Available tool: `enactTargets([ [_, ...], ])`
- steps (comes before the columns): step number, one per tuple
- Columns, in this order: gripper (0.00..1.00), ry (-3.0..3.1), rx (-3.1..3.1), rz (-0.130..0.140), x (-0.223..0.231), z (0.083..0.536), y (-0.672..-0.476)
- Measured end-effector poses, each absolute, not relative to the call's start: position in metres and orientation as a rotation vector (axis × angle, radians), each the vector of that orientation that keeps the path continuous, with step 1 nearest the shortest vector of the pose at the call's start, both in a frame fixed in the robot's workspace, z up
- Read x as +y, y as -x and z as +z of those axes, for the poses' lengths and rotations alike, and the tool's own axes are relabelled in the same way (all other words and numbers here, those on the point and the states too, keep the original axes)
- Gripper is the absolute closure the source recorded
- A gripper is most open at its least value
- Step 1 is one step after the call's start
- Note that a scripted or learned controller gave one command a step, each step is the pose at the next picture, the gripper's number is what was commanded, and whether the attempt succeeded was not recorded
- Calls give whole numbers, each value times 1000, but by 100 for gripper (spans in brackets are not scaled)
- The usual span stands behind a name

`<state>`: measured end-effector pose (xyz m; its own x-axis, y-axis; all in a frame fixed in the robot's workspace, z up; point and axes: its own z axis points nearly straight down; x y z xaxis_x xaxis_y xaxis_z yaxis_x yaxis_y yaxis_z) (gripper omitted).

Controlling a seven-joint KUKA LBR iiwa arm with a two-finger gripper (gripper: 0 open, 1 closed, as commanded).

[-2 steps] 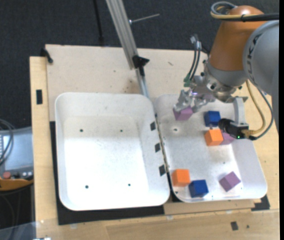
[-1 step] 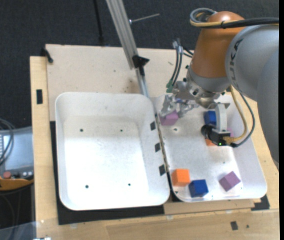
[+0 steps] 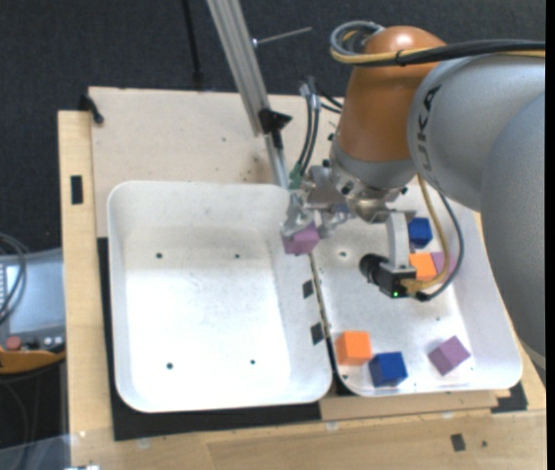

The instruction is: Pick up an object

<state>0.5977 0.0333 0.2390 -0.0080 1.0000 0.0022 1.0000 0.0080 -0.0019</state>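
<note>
From my remote station, I see the KUKA arm point(image 3: 453, 106) lean in from the right over the right bin point(image 3: 497, 302), partial "KU" lettering on its grey shell. Its gripper point(image 3: 305, 225) is clenched on a purple cube point(image 3: 302, 240) above the bins' divide; its bulk hides the bin's far corner.

L bin point(image 3: 160, 292) floor open; R bin point(image 3: 492, 360) front crowded w/ blocks point(image 3: 388, 368).
</note>
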Motion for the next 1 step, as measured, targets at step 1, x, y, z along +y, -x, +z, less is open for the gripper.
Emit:
enactTargets([
  [1, 100, 2214, -2225, 1, 70, 243, -577],
])
